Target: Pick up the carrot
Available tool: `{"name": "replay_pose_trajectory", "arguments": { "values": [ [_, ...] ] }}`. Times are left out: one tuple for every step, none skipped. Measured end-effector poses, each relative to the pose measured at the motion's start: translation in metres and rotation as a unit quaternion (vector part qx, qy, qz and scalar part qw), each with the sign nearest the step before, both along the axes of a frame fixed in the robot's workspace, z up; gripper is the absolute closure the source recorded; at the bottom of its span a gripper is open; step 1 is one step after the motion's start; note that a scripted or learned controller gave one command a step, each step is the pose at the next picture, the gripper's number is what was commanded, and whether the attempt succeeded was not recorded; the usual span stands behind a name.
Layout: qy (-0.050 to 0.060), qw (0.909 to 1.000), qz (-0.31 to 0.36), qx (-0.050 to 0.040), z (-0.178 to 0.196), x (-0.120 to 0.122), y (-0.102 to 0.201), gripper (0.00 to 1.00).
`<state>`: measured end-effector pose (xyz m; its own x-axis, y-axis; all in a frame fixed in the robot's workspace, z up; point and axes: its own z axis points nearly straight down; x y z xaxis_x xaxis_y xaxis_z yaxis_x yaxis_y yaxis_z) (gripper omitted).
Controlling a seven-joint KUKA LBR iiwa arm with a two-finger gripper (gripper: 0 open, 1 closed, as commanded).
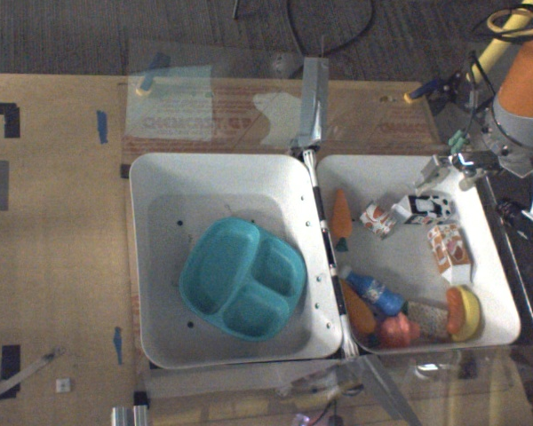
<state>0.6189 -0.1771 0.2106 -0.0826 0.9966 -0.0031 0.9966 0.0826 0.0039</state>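
Note:
The carrot (340,216) is a short orange piece lying lengthwise against the left wall of the right bin (502,278). My gripper (448,169) hangs over the bin's far right corner, just above a small black-and-white carton (431,207). It is well to the right of the carrot and not touching it. The arm's orange band (524,87) shows at the right edge.
The right bin also holds a red-and-white packet (377,218), an orange-and-white carton (449,247), a blue bottle (378,294), another orange piece (358,309), a pink-red fruit (396,331) and a yellow-orange item (465,312). A teal divided tray (242,278) lies in the left bin (151,193).

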Motion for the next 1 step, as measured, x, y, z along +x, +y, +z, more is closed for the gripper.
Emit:
{"name": "replay_pose_trajectory", "arguments": {
  "values": [
    [-0.001,0.9998,0.018,0.0011,-0.121,-0.0771,0.0595,0.0]
  ]
}}
